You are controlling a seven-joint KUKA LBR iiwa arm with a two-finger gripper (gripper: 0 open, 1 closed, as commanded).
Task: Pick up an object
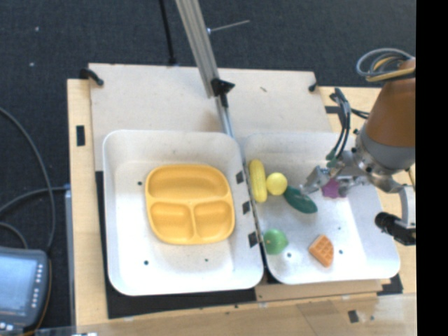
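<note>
Claw (323,180) hangs over right bin (371,254) near purple object (332,187).

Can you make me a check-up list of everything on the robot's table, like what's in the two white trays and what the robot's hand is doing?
Surface: tan bench with two white bins, left bin and right bin, side by side.
Job's things: in the right bin, a banana, a yellow ball, a dark green piece, a green ball, an orange waffle and a purple thing by the hand.
Clutter: a yellow divided plate in the left bin.
Grippers: hand low over the right bin beside the dark green piece; grip cannot be told.
Cables: black ones on the floor; a loop on the arm.
Surroundings: dark carpet, a metal pole, a screen.
</note>
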